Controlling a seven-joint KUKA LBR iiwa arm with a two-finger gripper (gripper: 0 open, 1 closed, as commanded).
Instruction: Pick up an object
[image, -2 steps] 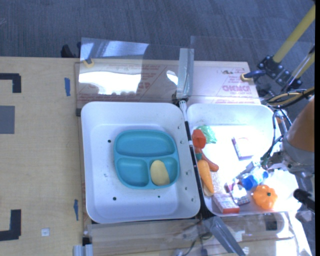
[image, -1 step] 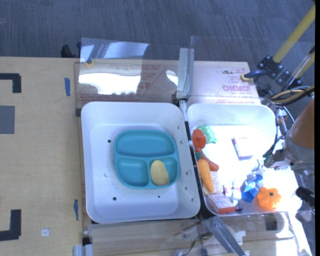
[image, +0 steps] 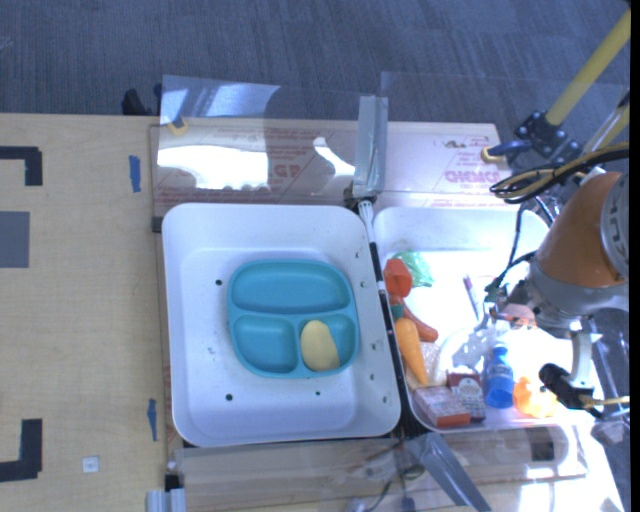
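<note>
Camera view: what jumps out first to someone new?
The teal divided tray in the middle of the left bin, with a yellow lemon-like object in its lower right compartment. Next, the right bin, crowded with small items: orange carrot-like pieces along its left wall and a blue bottle, with the arm over them.

The arm (image: 580, 250) is a rounded grey body with a broad orange band around it just above the wrist. Black cables loop along its upper side, and a black clamp sits near a yellow rod above. Below the band the wrist narrows to pale grey metal parts, with the tool (image: 492, 322) too cluttered to make out.
</note>
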